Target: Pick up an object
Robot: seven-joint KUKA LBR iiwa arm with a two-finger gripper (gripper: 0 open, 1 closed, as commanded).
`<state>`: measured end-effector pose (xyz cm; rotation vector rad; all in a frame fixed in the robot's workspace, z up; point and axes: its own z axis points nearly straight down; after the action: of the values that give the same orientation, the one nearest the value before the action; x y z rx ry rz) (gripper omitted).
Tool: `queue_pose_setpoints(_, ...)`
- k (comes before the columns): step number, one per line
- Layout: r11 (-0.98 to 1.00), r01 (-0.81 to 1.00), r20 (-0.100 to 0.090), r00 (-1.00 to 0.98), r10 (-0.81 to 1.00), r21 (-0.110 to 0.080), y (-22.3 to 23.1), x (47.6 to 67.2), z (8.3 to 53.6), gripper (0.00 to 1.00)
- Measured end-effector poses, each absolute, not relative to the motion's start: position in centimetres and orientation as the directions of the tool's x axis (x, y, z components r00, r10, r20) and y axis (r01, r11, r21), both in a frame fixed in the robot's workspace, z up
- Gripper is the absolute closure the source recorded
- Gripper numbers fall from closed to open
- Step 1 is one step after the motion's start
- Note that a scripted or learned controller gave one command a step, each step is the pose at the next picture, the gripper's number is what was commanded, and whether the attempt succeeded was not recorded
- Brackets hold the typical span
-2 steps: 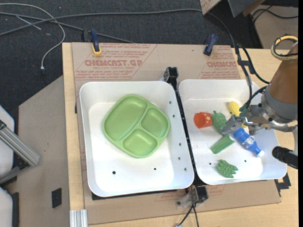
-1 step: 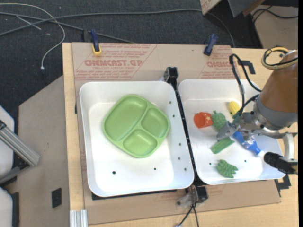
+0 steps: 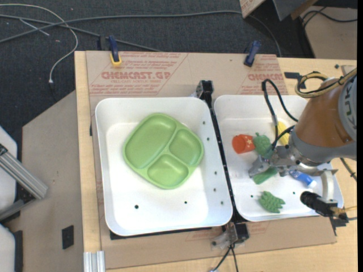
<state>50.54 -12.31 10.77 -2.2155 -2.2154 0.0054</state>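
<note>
Hovering low in the right bin [image 3: 244, 205] at centre right of the frame, jaws [image 3: 262, 168] (released or clenched, cannot tell) just above a green toy [image 3: 263, 178] lying lengthwise left-to-right, orange cup [image 3: 243, 143] up-left, green plate [image 3: 163, 150] in the left bin [image 3: 122, 205]

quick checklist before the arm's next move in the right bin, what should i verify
1. End effector is over the right bin, low among the objects: ok.
2. A target sits at its tip: the green piece lies right under it: ok.
3. Object is actually gripped between the fingers: cannot tell, the wrist hides the contact.
4. Neighbours are clear of the grasp: not ok, the orange object and the green leafy toy crowd close beside it.
5. Small green toy lies apart near the front wall, out of the way: ok.
6. Left bin holds the green divided plate, far from the arm: ok.
</note>
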Motion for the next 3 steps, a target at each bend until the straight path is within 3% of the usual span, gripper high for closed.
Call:
queue_pose_setpoints(1,-0.001,1.000,0.002,0.001,1.000,0.000,-12.4,50.7,12.2,1.00)
queue_pose_setpoints(3,0.002,1.000,-0.002,-0.002,1.000,0.007,-13.1,51.7,23.6,1.00)
